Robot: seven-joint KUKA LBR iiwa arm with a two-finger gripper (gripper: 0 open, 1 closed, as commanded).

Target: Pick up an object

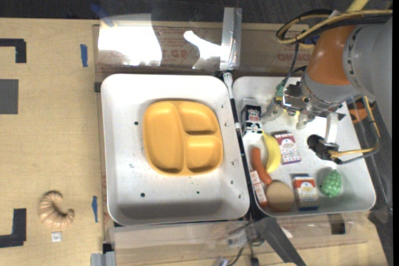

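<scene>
The grey arm with an orange band reaches in from the right, its tool (pixel 298 110) hovering over the far part of the right shallow white bin (pixel 368 187); whether it is released or clenched cannot be told. Below it lie a small red and white card box (pixel 286 147), a yellow banana (pixel 271 152), an orange-red sausage shape (pixel 260 166), a tan egg-shaped object (pixel 280 194), a second small box (pixel 305 189) and a green knobbly ball (pixel 331 182). The left white bin (pixel 118 134) holds a yellow divided plastic tray (pixel 182 136). A croissant-shaped pastry toy (pixel 55 209) lies on the bench (pixel 43 134).
</scene>
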